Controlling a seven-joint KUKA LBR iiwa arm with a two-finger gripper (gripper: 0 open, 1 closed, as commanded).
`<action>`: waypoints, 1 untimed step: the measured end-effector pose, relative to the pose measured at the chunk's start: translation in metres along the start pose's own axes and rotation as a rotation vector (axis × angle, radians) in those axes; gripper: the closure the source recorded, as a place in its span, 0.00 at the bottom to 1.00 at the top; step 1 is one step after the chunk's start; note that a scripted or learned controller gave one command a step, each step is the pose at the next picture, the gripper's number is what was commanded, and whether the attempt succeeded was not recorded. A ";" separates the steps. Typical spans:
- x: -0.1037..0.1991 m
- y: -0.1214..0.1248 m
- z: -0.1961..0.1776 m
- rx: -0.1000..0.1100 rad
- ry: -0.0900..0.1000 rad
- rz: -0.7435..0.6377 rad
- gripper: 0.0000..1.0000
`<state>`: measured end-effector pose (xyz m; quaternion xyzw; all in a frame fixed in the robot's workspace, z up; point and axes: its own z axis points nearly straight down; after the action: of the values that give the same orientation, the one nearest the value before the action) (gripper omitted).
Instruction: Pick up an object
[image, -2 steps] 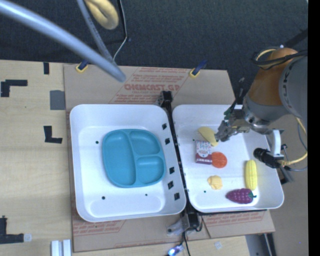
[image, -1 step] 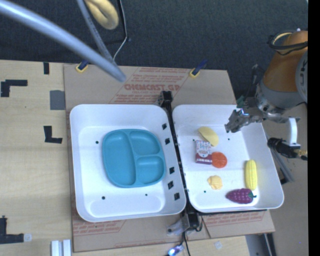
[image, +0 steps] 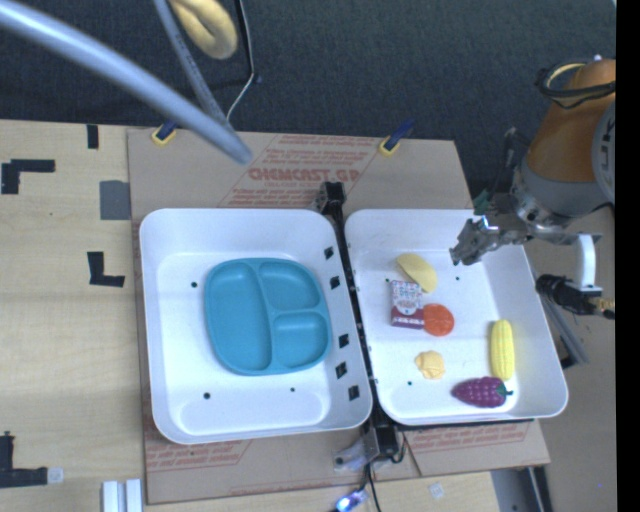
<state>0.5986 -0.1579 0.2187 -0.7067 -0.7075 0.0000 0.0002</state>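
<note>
The grey two-finger hand (image: 468, 248) hangs over the far right corner of the right-hand shallow white bin (image: 535, 300), its tip pointing down and toward the left. How its two tips stand cannot be told; they show as one dark clump, with nothing visibly between them.

Closest to the hand is a pale yellow, banana-like plastic piece (image: 417, 271), just left of and a little nearer than the tip, apart from it. It is a short, plump crescent whose long axis runs slantwise from far-left to near-right.

Just beside it on the near side lies a small red-and-white printed packet (image: 405, 302), roughly upright in the view, touching a round orange-red fruit-shaped toy (image: 438, 320) on its right. Nearer still sits a small yellow-orange lumpy toy (image: 430, 364). Along the right wall lies a yellow plastic corn cob (image: 502, 348), its long axis running far to near, well apart from the hand. At the near right corner is a purple bunch of toy grapes (image: 481, 391), lying crosswise.

The left-hand white bin (image: 160, 300) holds a light blue plastic divided plate (image: 267, 315). Both bins rest on a brown cardboard sheet (image: 300, 170) on the counter (image: 60, 330).
</note>
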 end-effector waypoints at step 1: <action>0.048 -0.013 0.010 0.002 0.000 -0.002 1.00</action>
<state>0.5858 -0.1099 0.2089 -0.7059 -0.7083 0.0008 0.0010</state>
